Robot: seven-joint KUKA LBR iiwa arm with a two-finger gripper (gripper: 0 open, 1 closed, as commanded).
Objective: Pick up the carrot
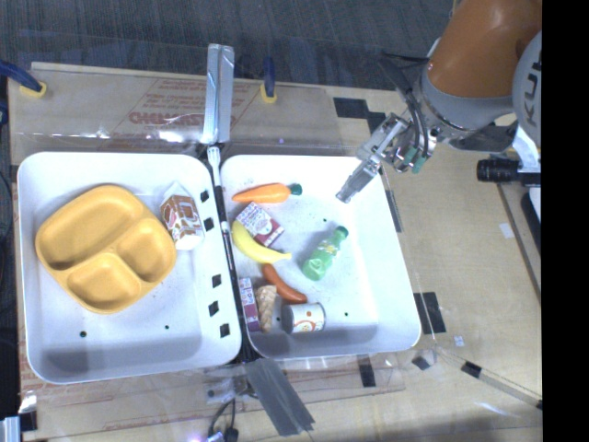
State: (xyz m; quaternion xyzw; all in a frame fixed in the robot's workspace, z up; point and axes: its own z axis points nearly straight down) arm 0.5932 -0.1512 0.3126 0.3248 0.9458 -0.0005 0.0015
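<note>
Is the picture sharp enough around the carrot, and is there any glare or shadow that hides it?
Camera view: the carrot is sharp and evenly lit on the right bin, with no glare; soft shadows sit under the food items; the pincer looks slightly blurred.

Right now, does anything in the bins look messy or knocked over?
Yes. In the right bin, the green bottle and the can lie on their sides. The carrot lies untouched near the far wall.
</note>
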